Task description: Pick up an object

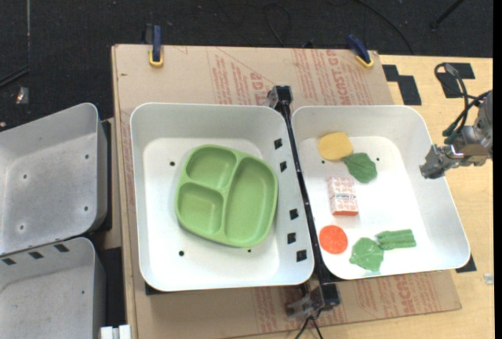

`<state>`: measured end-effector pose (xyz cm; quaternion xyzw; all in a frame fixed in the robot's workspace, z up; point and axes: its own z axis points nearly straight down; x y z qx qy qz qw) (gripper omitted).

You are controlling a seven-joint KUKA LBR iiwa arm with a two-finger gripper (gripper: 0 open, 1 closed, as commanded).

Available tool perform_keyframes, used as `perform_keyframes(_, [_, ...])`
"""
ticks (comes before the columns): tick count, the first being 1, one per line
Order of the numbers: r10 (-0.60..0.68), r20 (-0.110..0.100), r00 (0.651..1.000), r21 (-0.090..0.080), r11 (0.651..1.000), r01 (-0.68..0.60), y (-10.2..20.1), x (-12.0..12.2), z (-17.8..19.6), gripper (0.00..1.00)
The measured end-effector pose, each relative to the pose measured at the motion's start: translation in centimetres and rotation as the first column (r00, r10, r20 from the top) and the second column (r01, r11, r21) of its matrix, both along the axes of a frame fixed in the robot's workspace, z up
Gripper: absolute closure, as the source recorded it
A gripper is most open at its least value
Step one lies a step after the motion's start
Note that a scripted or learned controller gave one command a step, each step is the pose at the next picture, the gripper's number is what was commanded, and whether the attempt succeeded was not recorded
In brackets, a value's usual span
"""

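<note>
Hovering at the right bin's (pixel 439 196) outer wall, the pincer (pixel 434 165) is seen, its opening impossible to judge. Inside that bin, the pink carton (pixel 343 196) lies central; crowded neighbours could spoil a grasp.

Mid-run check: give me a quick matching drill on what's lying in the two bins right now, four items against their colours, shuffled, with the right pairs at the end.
Items:
1. Divided plate in the left bin
2. Round disc near the front of the right bin
3. Small carton in the middle of the right bin
4. Rounded lump near the back of the right bin

Colours:
A. yellow
B. white with red print
C. light green
D. orange-red

Pairs: 1-C, 2-D, 3-B, 4-A
</note>
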<state>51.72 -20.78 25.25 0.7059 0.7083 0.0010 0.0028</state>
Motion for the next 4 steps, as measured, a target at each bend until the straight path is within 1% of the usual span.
perform_keyframes(1, [0.004, -0.007, 1.000, 0.005, 1.000, -0.004, 5.9, -0.6, -1.2, 1.00])
perform_keyframes(2, [0.003, -0.005, 1.000, 0.003, 1.000, -0.003, 10.7, 0.0, -1.5, 1.00])
perform_keyframes(3, [0.004, -0.007, 1.000, 0.004, 1.000, -0.004, 16.1, -1.5, -1.6, 1.00])
perform_keyframes(4, [0.004, -0.006, 1.000, 0.004, 1.000, -0.004, 20.5, -1.4, -2.3, 1.00])
